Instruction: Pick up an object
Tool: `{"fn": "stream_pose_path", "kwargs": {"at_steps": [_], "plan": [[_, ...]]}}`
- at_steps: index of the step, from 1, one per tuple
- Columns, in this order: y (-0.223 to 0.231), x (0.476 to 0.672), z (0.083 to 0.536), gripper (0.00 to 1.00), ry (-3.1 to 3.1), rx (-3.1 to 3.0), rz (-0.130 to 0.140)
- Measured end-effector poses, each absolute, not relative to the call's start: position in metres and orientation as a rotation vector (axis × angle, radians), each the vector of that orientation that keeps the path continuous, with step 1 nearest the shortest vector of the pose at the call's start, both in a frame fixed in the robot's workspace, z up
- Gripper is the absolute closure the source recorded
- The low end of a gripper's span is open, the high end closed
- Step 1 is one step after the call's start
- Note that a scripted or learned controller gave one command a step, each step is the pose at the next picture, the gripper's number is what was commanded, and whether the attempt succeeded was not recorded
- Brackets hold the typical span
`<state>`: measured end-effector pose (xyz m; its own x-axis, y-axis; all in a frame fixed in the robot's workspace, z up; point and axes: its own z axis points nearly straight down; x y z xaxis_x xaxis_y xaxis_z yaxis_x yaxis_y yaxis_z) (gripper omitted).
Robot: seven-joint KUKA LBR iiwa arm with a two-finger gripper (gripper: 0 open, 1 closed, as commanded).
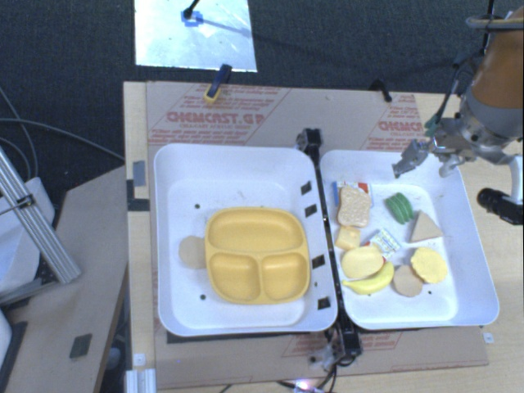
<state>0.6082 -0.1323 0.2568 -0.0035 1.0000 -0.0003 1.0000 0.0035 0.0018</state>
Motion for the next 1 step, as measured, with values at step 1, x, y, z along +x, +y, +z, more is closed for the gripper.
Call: {"fn": "stream_pose_path", "kwargs": {"at_steps": [1], "plan": [[-0.0913,0.6374,0.1662,0.00,2.233,2.214,-0.001]]}}
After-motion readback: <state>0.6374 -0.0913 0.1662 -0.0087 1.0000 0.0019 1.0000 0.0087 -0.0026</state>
